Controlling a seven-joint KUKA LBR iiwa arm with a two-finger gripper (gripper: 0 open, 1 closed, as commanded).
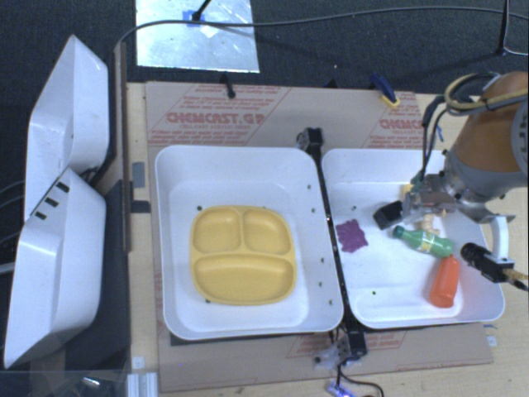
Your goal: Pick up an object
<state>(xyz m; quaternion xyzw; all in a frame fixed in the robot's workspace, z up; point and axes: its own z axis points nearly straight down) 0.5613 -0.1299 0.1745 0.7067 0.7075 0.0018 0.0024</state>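
The right bin [372,172] holds a green bottle [423,241] lying on its side, an orange bottle [445,281] near the front right corner, and a small purple piece [351,236] near the bin's left wall. My gripper [416,208] hangs low over the right bin, just above and behind the green bottle, close to it. A black part [387,215] sticks out to the gripper's left. I cannot see anything held. The grey arm with its orange band [488,143] comes in from the right.
A yellow divided plate [244,253] lies in the middle of the left bin [169,222]. White bin-like shells [62,213] stand off the bench at the left. Cables run across the dark floor behind the bench.
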